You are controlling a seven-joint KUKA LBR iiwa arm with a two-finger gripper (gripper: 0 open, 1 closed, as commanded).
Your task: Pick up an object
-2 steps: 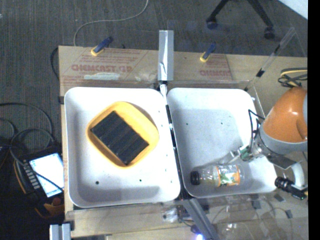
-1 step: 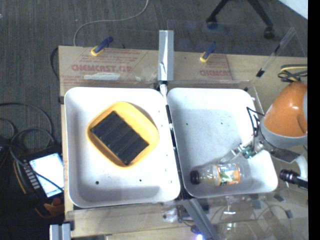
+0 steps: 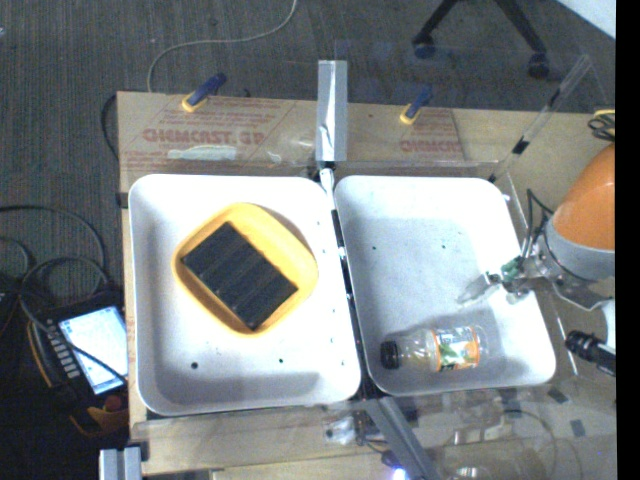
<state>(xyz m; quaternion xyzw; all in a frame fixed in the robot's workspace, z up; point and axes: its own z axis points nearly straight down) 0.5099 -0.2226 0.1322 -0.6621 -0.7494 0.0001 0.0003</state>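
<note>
A clear plastic bottle (image 3: 437, 350) with a dark cap and an orange-green label lies on its side near the front edge of the right bin (image 3: 420, 228). A yellow dish with a black ribbed slab on it (image 3: 243, 268) rests in the middle of the left bin (image 3: 160, 368). My gripper (image 3: 492, 283) reaches in over the right bin's right edge, low above the floor, up and to the right of the bottle and apart from it. Nothing is visibly held in it.
The arm's orange band (image 3: 592, 208) and grey wrist sit at the right border. A metal divider post (image 3: 331, 118) stands behind the bins, over a cardboard sheet with two clamps (image 3: 203, 91). A handheld pendant (image 3: 85, 346) lies on the floor at the left.
</note>
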